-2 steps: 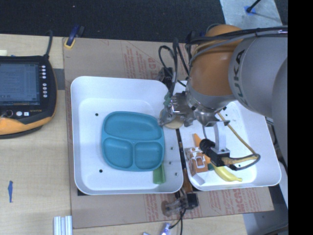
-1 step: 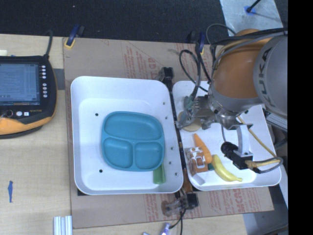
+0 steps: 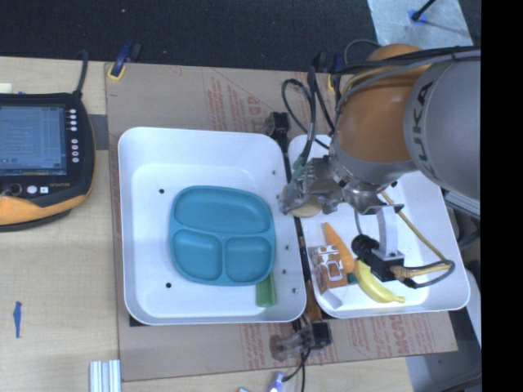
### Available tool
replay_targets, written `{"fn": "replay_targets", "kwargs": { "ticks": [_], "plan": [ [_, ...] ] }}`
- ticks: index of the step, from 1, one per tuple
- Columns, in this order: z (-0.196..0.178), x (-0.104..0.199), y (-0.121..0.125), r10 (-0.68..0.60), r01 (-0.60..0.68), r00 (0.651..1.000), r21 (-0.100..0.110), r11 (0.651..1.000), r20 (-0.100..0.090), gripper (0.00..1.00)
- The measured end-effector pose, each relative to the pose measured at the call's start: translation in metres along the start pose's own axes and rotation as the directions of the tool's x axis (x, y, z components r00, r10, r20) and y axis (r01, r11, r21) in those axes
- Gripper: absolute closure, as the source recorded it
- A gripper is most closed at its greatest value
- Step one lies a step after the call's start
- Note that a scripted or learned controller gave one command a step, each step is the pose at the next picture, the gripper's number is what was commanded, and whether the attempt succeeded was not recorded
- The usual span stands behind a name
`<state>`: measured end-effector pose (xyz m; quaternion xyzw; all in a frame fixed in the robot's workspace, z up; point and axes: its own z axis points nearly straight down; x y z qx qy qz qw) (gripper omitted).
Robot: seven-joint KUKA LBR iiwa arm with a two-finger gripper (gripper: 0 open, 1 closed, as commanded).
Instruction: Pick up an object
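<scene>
The hand [image 3: 304, 196] hung over the seam between the two bins. To its left, in the left bin [image 3: 135, 219], lay a divided tray [image 3: 221, 233]. Below the hand, in the right bin [image 3: 441, 296], a carrot [image 3: 337, 243] lay beside a banana [image 3: 376, 287].

Looking down from above the bench at a slant, taking in both shallow white bins side by side: the left bin [image 3: 135, 243] sitting near the middle of the frame, the right bin [image 3: 445, 296] lying toward the right edge. Standing far enough back to be catching the brown board [image 3: 204, 96] under the bins, the pale bench top [image 3: 57, 300], a handheld screen unit [image 3: 41, 158] at the far left and dark floor [image 3: 204, 6] along the top. Facing the arm [image 3: 392, 129] reaching in from the right, looming large over the right bin.
</scene>
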<state>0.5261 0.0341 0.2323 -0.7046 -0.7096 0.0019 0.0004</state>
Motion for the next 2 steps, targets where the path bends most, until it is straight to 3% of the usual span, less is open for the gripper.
{"fn": "replay_targets", "kwargs": {
  "ticks": [1,2],
  "plan": [
    [-0.005,-0.017,0.016,0.005,-0.005,1.0,-0.001,1.0,-0.002,1.0],
    [0.017,-0.064,0.033,0.004,-0.004,1.0,0.001,1.0,-0.001,1.0]
  ]
}}
